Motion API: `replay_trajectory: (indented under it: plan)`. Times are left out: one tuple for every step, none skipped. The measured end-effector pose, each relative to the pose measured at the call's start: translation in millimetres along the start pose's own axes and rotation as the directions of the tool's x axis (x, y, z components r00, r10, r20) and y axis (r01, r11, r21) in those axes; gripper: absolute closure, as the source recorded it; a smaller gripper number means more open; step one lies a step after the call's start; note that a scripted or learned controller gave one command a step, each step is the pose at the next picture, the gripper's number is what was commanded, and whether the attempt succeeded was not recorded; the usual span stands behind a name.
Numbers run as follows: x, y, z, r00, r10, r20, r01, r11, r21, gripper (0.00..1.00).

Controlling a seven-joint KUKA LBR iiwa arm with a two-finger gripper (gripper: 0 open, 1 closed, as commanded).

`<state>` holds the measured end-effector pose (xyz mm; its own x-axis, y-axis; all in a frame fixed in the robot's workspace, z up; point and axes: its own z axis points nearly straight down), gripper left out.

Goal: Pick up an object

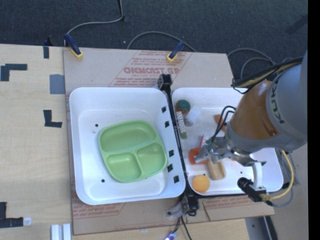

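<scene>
Gripper (210, 153): low in the right bin (220, 95), near its middle, fingers aimed left. Their spread cannot be told; the metal parts blur together against the clutter.

Red-orange piece (195, 154): touching or just under the fingertips on the left. Whether it sits between the fingers cannot be told.

Tan block (216, 170): just near of the gripper, tilted, touching or close under it.

Orange ball (201, 184): near-left corner of the right bin, close to the near rim, apart from the gripper.

Dark green ball (183, 105): far-left part of the right bin, beside the dividing wall. A pale clear item (192, 115) lies just right of it.

Narrow patterned stick (180, 125): along the dividing wall, running near to far.

Small orange piece (219, 119): right of the clear item, at the edge of the arm.

Arm (265, 114): grey and orange, covers the right half of the right bin. Open floor remains in the far middle.

Left bin (85, 104): holds a green divided plate (132, 150), roughly central, slightly tilted. Bare white floor on all four sides of the plate, widest at far and left.

Bench surround: cardboard sheet (145, 69) under both bins, two clamps (75, 49) on its far edge, cables (150, 34) beyond.
</scene>
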<state>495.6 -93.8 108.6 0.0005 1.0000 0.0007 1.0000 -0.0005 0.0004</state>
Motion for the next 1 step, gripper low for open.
replay_trajectory:
  plan:
    - [44.7,37.1,-75.6,1.000,-0.003,0.000,0.003,1.000,0.001,1.00]
